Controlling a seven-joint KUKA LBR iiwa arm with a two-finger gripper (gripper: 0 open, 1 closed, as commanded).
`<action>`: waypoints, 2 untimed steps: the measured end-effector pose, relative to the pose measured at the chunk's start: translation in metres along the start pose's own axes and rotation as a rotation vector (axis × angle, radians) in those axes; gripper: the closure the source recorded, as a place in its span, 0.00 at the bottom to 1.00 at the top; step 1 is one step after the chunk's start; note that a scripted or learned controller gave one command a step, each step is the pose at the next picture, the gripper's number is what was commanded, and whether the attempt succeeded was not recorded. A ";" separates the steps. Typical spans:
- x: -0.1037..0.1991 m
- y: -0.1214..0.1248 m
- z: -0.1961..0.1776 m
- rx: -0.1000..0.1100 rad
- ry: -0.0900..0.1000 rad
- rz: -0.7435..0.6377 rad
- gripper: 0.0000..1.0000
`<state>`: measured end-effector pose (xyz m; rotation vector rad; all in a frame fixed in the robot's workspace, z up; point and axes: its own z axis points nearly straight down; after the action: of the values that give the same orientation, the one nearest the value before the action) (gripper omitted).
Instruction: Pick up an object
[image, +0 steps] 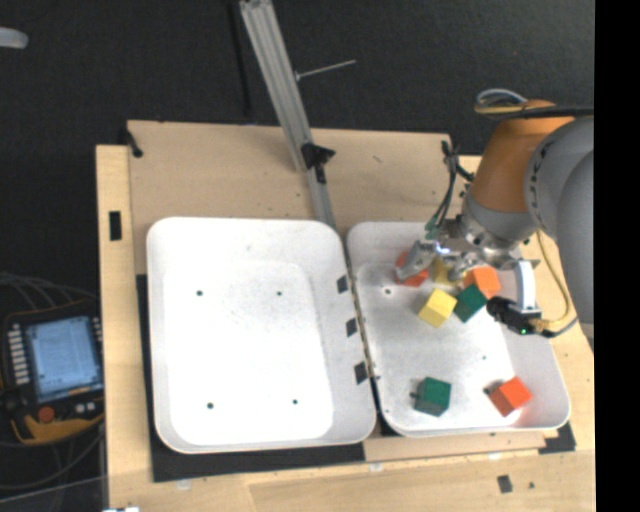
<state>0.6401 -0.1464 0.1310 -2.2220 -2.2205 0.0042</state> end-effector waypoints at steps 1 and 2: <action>-0.003 0.003 0.007 -0.007 -0.002 0.003 0.00; -0.005 0.003 -0.003 -0.009 -0.003 0.005 1.00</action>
<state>0.6430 -0.1511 0.1339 -2.2337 -2.2216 -0.0023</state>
